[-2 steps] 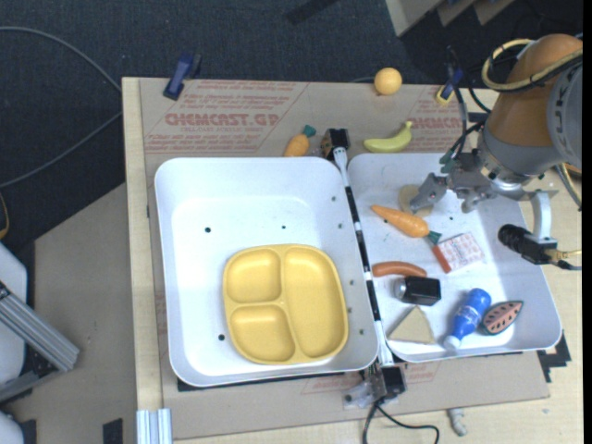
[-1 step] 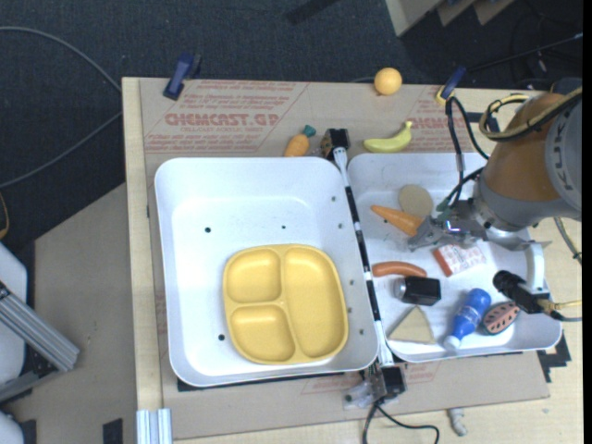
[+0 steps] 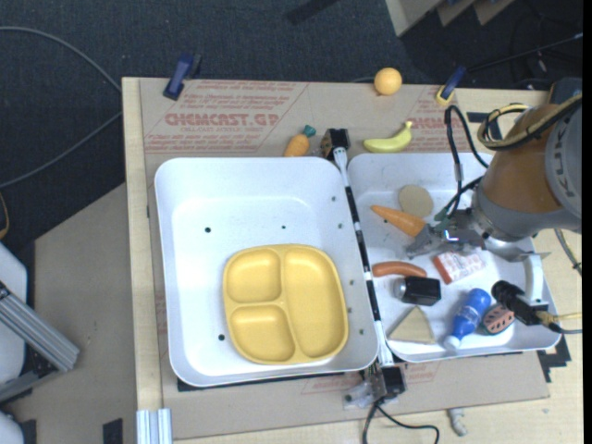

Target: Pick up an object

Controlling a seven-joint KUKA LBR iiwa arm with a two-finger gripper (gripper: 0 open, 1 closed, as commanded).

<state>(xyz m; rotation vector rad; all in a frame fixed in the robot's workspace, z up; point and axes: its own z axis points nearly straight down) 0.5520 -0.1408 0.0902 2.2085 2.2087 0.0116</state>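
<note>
The gripper (image 3: pixel 427 240) is down low in the right bin (image 3: pixel 370 169), right beside the orange carrot (image 3: pixel 400 218). Its tips are spread a little with nothing between them. So nothing is picked up yet. The carrot lies on the bin floor, and the grab and lift are still to do.
</note>
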